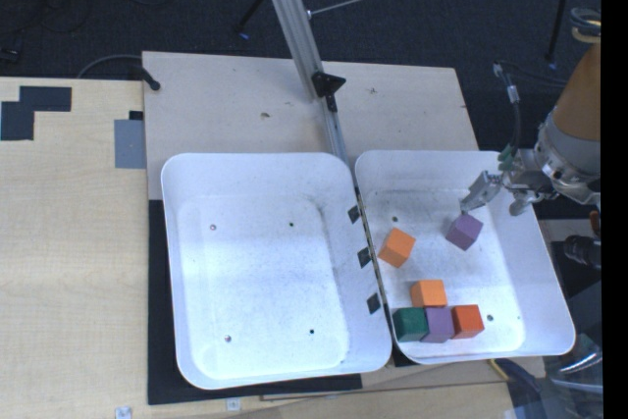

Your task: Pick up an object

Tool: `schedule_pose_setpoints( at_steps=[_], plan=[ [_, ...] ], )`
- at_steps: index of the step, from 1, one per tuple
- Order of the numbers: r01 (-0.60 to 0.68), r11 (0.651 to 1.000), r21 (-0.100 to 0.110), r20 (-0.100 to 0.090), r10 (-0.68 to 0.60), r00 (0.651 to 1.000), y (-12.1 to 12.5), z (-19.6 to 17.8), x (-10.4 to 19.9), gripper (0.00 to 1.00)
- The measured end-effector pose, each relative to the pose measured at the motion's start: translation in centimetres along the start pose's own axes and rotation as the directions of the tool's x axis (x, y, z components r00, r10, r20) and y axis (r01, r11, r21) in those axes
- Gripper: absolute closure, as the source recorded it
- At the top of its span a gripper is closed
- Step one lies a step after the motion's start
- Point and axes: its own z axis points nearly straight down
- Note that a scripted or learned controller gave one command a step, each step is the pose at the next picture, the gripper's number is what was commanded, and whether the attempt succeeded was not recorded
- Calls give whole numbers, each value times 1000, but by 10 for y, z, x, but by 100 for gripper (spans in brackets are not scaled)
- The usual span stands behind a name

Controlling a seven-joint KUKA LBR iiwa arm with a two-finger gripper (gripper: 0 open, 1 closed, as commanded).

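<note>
Gripper: the gripper [500, 194] hangs over the right bin's far right part, near its right rim. Its two grey fingers are spread apart, nothing between them. One finger [479, 192] slants down to the left, the other sits nearer the rim.
Arm: the arm [579, 118] comes in from the right, an orange band above the wrist.
Purple cube: the purple cube [464, 231] lies tilted on the floor of the right bin, just below and left of the left finger. I cannot tell whether the fingertip touches it.
Orange cube: a lone orange cube [396, 247] sits near the right bin's left rim, about mid-length, well apart from the purple one.
Cluster: four blocks huddle by the right bin's near edge. A green cube [410, 323], a second purple block [439, 323] and a red-orange block [467, 320] stand in a row, touching, with another orange block [428, 292] just behind them.
Right bin: the right bin [549, 329] is white and shallow, speckled with dark grit.
Left bin: the left bin [186, 211] lies alongside, its rim meeting the right bin's at the middle.
Post: a slanted metal post [294, 25] rises from behind the seam between the bins.
</note>
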Motion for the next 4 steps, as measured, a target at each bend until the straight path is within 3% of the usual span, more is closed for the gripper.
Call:
schedule_pose_setpoints(
  at_steps=[1, 2, 3, 4],
  plan=[
    [-2, 1000, -3, 2, 2, 1000, 9, 128, -21, 0],
    [-5, 1000, -1, 0, 5, 1000, 8, 117, -21, 100],
    [-7, 1000, 0, 0, 7, 1000, 8, 108, -22, 100],
    [5, 1000, -7, 1, -5, 1000, -15, -2, 44, 100]
  ],
)
